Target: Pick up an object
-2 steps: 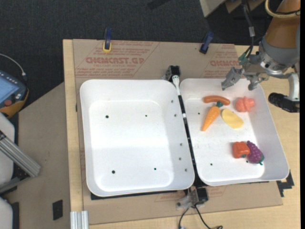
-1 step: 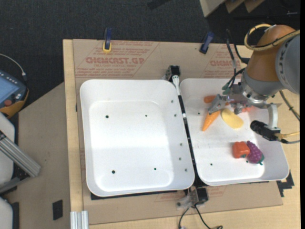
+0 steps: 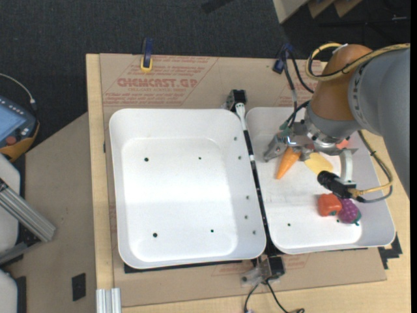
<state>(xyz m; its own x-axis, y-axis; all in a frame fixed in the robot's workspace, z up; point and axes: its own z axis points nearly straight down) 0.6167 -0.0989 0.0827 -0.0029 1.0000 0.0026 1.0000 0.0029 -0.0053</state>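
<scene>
— Orange carrot [image 3: 285,165] is lying in the right bin [image 3: 306,233], just beside the divider, and the tool [image 3: 281,147] is hanging right over its upper end.

— Is the tool gripping it?

— Its fingers are spreading wide around the tip, nothing clamped. It should be centring on the carrot before closing.

— And around it?

— A yellow piece [image 3: 318,163], a red piece [image 3: 329,204] and purple grapes [image 3: 350,211] are crowding nearby; the left bin [image 3: 130,126] is sitting on a cardboard-covered bench [image 3: 169,77] above dark carpet [image 3: 78,18].

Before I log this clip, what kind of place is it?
Probably a robotics lab's pick-test bench: two white bins on a clamped cardboard sheet, toy food like a carrot in the right bin, and loose cables near the arm.
</scene>
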